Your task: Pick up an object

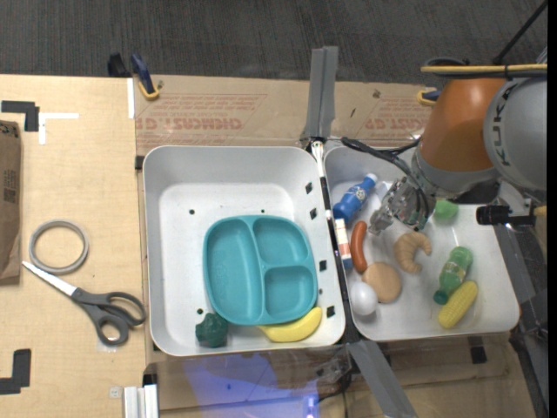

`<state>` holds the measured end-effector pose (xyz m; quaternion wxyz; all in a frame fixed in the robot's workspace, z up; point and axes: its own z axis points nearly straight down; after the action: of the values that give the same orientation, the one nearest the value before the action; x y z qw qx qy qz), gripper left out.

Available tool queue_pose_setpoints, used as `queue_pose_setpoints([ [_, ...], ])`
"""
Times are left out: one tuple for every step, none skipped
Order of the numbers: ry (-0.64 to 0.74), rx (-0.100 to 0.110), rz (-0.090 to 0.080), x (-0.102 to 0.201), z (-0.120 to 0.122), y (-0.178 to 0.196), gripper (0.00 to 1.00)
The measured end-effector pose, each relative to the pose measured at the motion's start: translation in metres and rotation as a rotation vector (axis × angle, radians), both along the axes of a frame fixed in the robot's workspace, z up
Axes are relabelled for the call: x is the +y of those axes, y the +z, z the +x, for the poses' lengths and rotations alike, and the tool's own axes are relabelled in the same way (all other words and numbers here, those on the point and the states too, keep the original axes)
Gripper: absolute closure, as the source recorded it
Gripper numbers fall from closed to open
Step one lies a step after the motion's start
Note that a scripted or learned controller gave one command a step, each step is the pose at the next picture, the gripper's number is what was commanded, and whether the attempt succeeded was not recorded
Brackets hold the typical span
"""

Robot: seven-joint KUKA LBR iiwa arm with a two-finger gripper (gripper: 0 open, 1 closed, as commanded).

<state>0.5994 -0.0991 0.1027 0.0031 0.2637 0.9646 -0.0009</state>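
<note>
Croissant [412, 250] and the other food lie untouched in the right bin [500, 320]; nothing is lifted yet. Gripper [399, 212] hangs just above them, whether apart or together I cannot tell.

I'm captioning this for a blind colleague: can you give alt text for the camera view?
The end effector hangs over the right bin, above a croissant, sausage, blue bottle and corn cob. The left bin holds a teal divided plate and a banana.
</note>
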Motion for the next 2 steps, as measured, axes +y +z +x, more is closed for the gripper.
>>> queue_pose_setpoints([
  [-0.079, 0.002, 0.003, 0.07, 0.011, 0.154, 1.0],
  [-0.344, 0.001, 0.002, 0.005, 0.043, 0.178, 1.0],
])
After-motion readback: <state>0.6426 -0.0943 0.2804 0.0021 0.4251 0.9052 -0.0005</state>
